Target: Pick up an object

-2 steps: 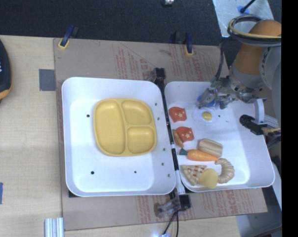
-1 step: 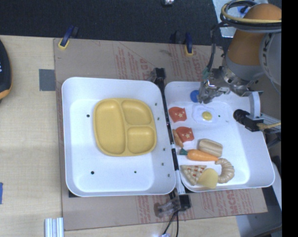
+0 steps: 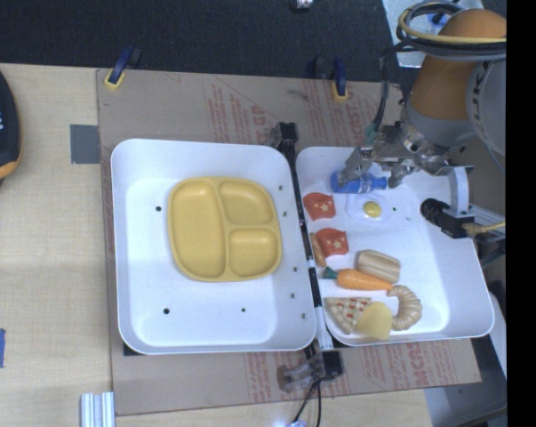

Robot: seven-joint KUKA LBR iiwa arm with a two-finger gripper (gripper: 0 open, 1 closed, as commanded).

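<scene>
The arm (image 3: 445,78) reaches in from the right, its gripper (image 3: 374,163) apparently pointing downward.

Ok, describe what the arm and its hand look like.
The arm is bulky and rounded, with a wide orange band and grey shell below it, ringed by dark cable with a blue stretch on top. The hand is a small metallic grey assembly with dark fittings and thin wiring, showing blue at its lower end.
</scene>
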